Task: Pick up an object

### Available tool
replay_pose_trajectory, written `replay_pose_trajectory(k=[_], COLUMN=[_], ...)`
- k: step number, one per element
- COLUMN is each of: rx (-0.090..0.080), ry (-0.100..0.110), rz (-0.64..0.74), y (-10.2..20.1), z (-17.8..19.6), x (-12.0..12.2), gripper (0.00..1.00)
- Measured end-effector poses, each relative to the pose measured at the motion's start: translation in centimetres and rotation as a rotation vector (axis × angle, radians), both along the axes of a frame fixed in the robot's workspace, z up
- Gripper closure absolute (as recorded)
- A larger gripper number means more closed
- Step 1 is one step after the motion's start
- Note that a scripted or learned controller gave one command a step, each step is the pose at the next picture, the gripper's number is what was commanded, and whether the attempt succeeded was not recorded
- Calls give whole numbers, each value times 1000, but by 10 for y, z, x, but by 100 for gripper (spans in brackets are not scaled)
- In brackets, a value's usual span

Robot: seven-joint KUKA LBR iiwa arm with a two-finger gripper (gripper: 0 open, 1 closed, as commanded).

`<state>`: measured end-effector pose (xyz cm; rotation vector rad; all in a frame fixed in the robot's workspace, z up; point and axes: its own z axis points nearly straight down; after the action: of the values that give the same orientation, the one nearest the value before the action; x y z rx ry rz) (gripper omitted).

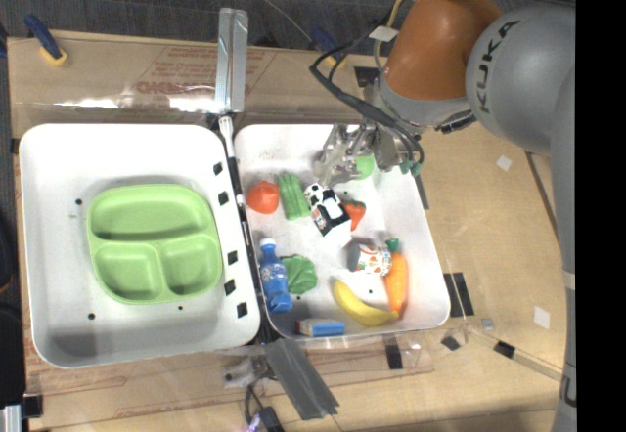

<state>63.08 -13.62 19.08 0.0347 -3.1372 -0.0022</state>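
Although the arm [489,59] reaches in from the right and hangs over the far edge of the right bin [430,254], whether its gripper [344,154] is open or closed cannot be told. A small green piece [364,166] sits just beside it, not visibly held. The left bin [39,225] carries a green divided tray [154,242]. Candidates lie loose in the right bin, presumably tipped in for picking: banana [354,303] and carrot [396,281] at the near right corner, blue bottle [272,274] along the left wall, black-and-white toy [328,205] centrally, orange ball [262,196] towards the far left.
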Motion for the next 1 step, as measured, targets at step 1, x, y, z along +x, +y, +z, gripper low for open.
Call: replay_pose_trajectory(k=[1], rx=[-2], ry=[-8], rz=[-30], y=[28], z=[46], x=[-24], gripper=[100])
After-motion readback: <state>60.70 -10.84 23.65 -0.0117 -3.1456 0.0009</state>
